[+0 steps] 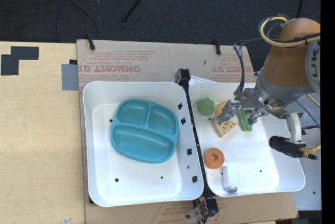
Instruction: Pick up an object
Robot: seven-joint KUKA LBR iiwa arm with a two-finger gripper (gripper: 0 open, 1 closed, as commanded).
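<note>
Over the right-hand bin (272, 176), as the camera view has it, the grey arm (288, 68) with its orange band reaches in from the right, and its jaws hang low above a small cluster of things near the bin's middle. Metal and shadow crowd that spot, so I cannot tell whether the jaws are apart or together, or whether anything sits between them.

Right by them lies a tan, waffle-patterned wedge (226, 126), flat on the bin floor. A small yellow piece (222, 108) sits at its upper edge. A long green piece (244, 121) lies just beside the wedge on the right, partly covered by the jaws. These three are the things nearest to the jaws.

A round green lump (205, 107) sits a little to the left of the cluster, close to the divider between the bins. Nearer the front, an orange ring (213, 157) lies flat, apart from the cluster. Just past it, by the front rim, is a small white-and-grey object (229, 179) that I cannot make out.

The left-hand bin (136, 181) carries a teal plate (144, 130) with three compartments, lying flat and slightly turned. Both bins rest on a sheet of brown cardboard (131, 63) with red print, which lies beside the pale wooden bench (36, 139) top.
</note>
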